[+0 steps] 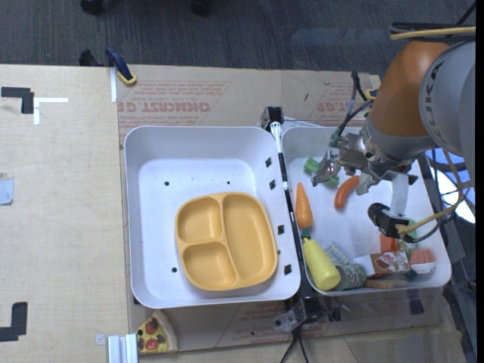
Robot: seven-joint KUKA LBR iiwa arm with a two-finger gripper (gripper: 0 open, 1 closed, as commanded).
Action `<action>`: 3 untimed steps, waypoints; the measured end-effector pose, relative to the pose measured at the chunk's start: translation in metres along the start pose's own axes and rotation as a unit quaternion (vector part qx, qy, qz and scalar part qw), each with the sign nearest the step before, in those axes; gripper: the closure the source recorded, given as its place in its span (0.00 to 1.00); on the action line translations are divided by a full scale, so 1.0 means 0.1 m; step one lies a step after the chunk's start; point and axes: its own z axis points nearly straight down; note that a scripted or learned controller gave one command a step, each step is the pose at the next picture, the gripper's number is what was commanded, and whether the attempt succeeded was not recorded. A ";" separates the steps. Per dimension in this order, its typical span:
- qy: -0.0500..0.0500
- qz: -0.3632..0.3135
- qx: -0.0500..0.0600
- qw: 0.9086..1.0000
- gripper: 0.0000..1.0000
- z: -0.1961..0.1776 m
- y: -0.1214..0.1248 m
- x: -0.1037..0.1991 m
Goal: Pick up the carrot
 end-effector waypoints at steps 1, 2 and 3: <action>0.001 -0.061 0.000 0.998 0.00 0.00 -0.11 0.49; 0.000 -0.060 0.000 0.998 0.00 0.00 -0.11 0.49; 0.000 -0.061 0.000 0.998 0.00 0.00 -0.11 0.49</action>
